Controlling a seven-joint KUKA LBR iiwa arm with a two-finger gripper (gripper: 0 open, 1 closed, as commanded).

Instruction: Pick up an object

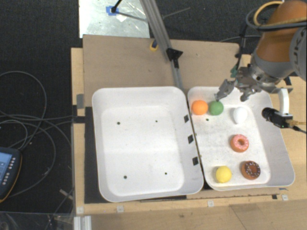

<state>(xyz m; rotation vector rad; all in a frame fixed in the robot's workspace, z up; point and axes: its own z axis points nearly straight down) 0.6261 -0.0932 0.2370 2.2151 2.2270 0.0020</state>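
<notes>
- Green ball [217, 108] lies at the far end of the right bin [278, 150], touching an orange ball [199, 107]
- Pincer [234, 93] hovers just above it, fingers spread wide, gripping nothing
- White egg [239, 114], pink doughnut [239, 143], chocolate doughnut [250, 169] and lemon [223, 174] lie nearer

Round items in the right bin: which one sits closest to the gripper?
The green ball, right under the gripper at the bin's far edge. The orange ball touches it on the side away from the gripper; the white egg-shaped piece sits a bit farther off.
</notes>
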